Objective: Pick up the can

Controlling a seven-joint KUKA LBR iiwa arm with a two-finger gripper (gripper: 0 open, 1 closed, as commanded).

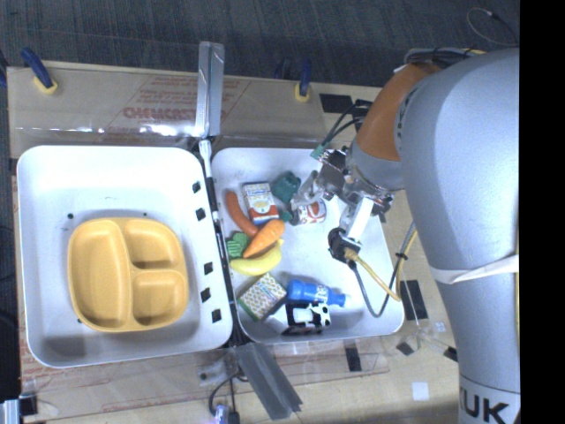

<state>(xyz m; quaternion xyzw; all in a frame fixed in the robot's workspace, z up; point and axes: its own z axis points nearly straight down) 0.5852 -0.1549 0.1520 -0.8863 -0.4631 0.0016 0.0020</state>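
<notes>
The can [310,212] is small, red and white, and lies in the right bin [375,312] near its upper middle. My gripper [316,193] hangs right over the can's upper side, close to it or touching it; I cannot make out which. The grey arm with its orange band [388,135] reaches in from the right and covers the bin's upper right corner.
Left of the can lie a juice box [258,200], a teal item [286,186], a sausage [237,212], a carrot [265,237] and a banana [256,261]. Nearer the front are a patterned box [261,297], a blue bottle [311,292] and a cow figure [307,318]. The left bin [53,170] holds a yellow tray [128,272].
</notes>
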